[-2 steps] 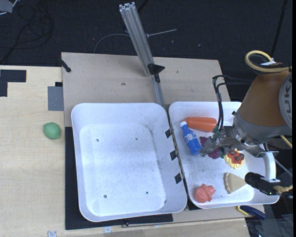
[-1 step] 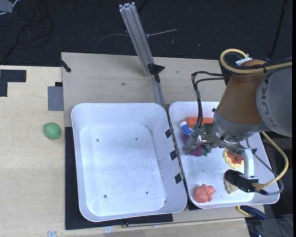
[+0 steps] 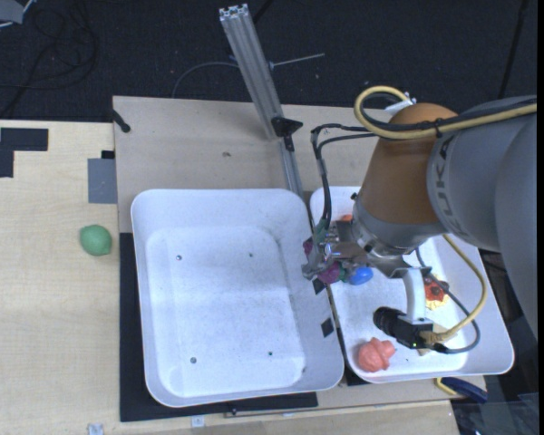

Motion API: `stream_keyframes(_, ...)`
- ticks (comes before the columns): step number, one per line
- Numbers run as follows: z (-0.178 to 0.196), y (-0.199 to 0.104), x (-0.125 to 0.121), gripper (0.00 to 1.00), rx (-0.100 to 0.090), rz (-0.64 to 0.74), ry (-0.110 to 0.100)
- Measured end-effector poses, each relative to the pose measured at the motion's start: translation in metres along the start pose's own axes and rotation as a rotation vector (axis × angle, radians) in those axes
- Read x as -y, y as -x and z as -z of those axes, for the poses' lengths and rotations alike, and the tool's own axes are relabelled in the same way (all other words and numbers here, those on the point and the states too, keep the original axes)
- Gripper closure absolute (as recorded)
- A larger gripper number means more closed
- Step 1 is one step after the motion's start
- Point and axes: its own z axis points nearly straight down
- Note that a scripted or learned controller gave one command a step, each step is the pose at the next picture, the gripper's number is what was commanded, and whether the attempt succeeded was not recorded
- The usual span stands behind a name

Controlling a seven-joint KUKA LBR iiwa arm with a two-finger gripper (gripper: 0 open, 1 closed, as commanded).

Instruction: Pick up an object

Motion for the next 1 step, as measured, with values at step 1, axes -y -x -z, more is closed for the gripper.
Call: stream_keyframes(1,0.002,-0.0564,-0.0046,1.0,0.0,0.0,0.0)
